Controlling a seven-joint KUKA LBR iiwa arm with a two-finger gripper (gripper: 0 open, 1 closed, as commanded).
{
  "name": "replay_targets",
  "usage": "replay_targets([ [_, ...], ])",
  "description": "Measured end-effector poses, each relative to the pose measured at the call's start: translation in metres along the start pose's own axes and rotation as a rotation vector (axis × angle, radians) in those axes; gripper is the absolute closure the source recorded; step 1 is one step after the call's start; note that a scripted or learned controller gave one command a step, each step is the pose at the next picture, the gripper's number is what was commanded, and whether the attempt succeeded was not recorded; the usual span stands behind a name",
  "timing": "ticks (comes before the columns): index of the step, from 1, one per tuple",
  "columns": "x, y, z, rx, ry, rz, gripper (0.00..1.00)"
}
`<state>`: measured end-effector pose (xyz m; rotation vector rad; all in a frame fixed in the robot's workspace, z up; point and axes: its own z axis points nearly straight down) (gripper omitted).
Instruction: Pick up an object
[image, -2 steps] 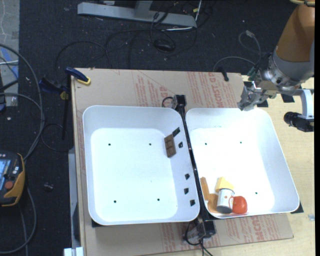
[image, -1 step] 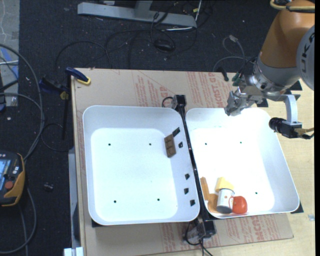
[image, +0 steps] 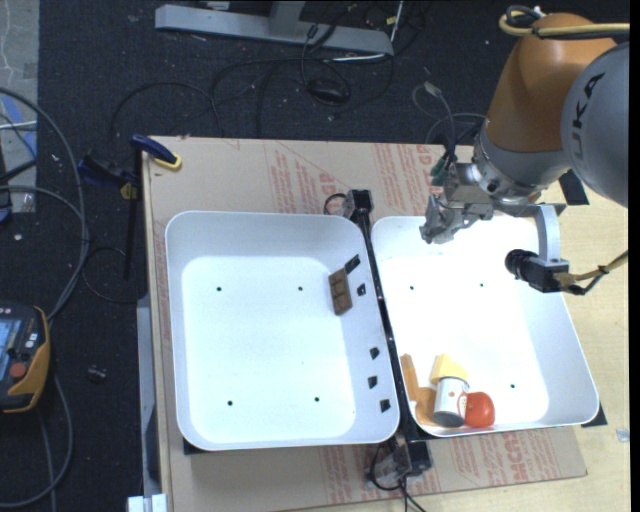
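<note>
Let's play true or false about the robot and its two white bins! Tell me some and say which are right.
1. The red ball lies in the right bin. True.
2. The gripper holds the ball. False: it hangs over the right bin's far edge, away from the ball.
3. A brown block lies in the left bin. True.
4. The block sits at the left bin's near-left corner. False: it is at the right wall.
5. The ball touches a cup. True.
</note>
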<state>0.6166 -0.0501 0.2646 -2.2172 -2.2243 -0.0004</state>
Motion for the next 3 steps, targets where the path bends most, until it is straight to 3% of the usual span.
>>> replay_targets([
  [3,0.137,-0.074,0.031,0.001,0.000,-0.001,1.00],
])
